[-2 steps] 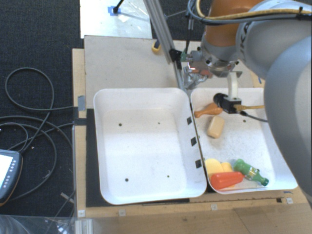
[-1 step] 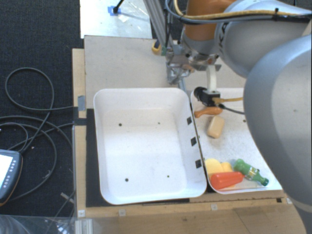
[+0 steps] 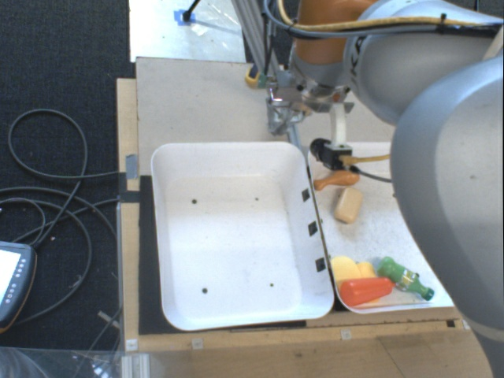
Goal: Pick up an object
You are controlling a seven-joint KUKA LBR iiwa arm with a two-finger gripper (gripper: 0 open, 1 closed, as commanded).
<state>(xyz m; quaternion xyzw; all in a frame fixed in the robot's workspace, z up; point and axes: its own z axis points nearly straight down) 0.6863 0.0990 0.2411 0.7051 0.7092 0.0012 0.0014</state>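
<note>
My gripper (image 3: 283, 121) hangs from the grey arm over the far rim where the two bins meet. Nothing shows beneath it but bench and rim. In the right bin (image 3: 370, 228) an orange-brown sausage-shaped piece (image 3: 337, 181) lies nearest the gripper, a short way to its right and nearer the camera. A beige block (image 3: 349, 205) rests just in front of that piece. At the bin's near corner lie a yellow piece (image 3: 352, 269), a red pepper-like piece (image 3: 366, 290) and a small green bottle (image 3: 405, 279). The arm hides the right part of this bin.
The left bin (image 3: 236, 235) is a shallow white tray with a raised wall between it and the right bin. Black cables and a handheld pendant (image 3: 12, 282) lie on the dark floor at left. A slanted metal pole (image 3: 246, 22) stands behind the gripper.
</note>
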